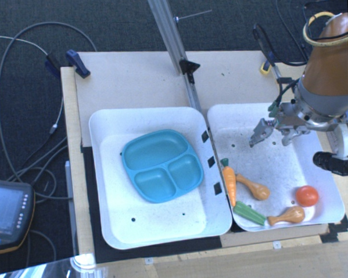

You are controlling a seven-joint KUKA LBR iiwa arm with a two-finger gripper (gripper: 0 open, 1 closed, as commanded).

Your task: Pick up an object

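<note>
Spread apart and holding nothing, the gripper (274,135) hangs over the right bin (242,117), whose lower part holds a carrot (229,186), two drumsticks (253,188), a tomato (307,196) and a green piece (248,213); the left bin (106,185) bears a blue divided plate (162,164); no writing is legible.

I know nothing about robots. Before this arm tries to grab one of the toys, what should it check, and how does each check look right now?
1. Things to pick in the right bin: ok. A carrot, a tomato, two drumsticks and a green piece lie near its front.
2. Gripper carrying nothing: ok; it hangs over bare bin floor.
3. Gripper above a target: not ok; the toys lie nearer the front.
4. Target standing free: tomato ok; carrot not ok, tight against the bin's left wall.
5. Blue divided plate out of the way: ok, in the left bin.
</note>
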